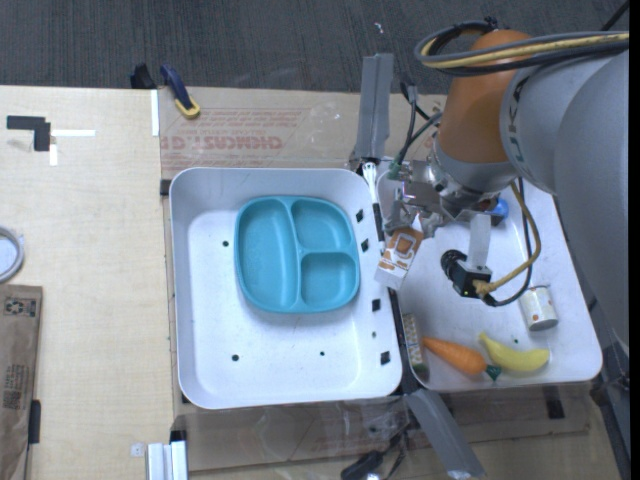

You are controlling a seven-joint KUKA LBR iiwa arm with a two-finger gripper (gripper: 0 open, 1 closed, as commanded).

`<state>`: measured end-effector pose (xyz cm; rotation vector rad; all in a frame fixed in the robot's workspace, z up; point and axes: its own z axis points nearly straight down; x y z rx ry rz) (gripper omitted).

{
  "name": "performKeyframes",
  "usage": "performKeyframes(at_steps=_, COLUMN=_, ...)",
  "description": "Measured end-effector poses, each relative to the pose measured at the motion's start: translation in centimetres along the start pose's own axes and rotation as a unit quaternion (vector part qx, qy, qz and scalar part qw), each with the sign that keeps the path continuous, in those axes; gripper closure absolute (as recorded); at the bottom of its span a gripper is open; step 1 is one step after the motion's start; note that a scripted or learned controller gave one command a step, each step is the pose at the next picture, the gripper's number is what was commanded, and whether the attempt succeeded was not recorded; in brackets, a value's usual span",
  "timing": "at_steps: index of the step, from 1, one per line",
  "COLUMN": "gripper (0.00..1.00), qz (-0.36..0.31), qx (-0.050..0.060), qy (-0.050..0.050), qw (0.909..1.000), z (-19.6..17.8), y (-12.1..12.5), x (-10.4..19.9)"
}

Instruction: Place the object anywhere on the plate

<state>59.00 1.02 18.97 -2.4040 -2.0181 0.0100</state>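
Observation:
A light blue plate [297, 254] with three compartments lies in the left bin [205, 338], toward its back. My gripper [404, 220] hangs over the seam between the two bins, just right of the plate. It is shut on a small white and orange carton [394, 256], which hangs tilted below the fingers, over the left bin's right rim. The grey arm with its orange band [480, 98] covers the back of the right bin.
In the right bin [572, 268] lie a carrot [455, 356] and a banana [515, 354] at the front, with a small white can [540, 308] at the right. A black cable end [460, 273] dangles below the wrist. Cardboard and tape lie behind the bins.

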Motion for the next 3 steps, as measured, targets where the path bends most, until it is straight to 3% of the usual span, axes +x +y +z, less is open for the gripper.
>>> performKeyframes(at_steps=1, gripper=1.0, qz=-0.043, qx=-0.001, qy=0.0, qw=0.9991, z=0.1, y=0.8, x=6.9)
performKeyframes(at_steps=2, gripper=1.0, qz=0.045, qx=0.0, qy=-0.001, qw=0.999, z=0.1, y=-1.5, x=7.9)
performKeyframes(at_steps=3, gripper=0.0, qz=0.045, qx=0.0, qy=-0.001, qw=0.999, z=0.1, y=-1.5, x=7.9)
